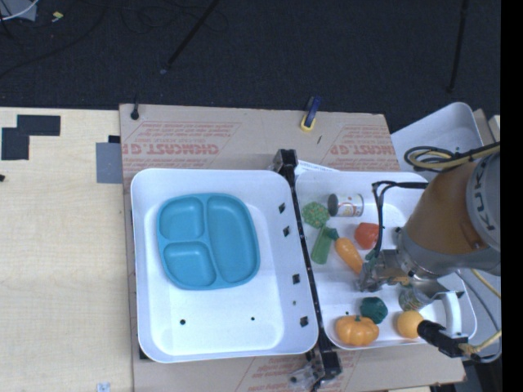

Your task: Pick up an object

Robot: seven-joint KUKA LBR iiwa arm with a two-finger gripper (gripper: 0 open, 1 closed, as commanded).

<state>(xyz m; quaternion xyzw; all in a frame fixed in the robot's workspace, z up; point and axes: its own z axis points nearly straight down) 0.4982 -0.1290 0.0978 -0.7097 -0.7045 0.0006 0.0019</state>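
The right bin (323, 300) holds several toy foods: a green broccoli (315, 213), a small can (347, 206), a green bar (324, 245), an orange carrot (348, 254), a red piece (367, 234), a dark green piece (374, 309), an orange pumpkin (357, 330) and a yellow-orange piece (409, 323). My gripper (372, 276) is low in this bin, just right of the carrot and above the dark green piece. The arm's orange band (445, 211) covers the bin's right part.
The left bin (155, 317) holds a blue three-compartment plate (207, 241). A black divider (296, 251) runs between the bins. Both bins rest on cardboard (212, 137). A blue and yellow clamp (310, 113) is at the back edge. Cables (425, 155) loop by the arm.
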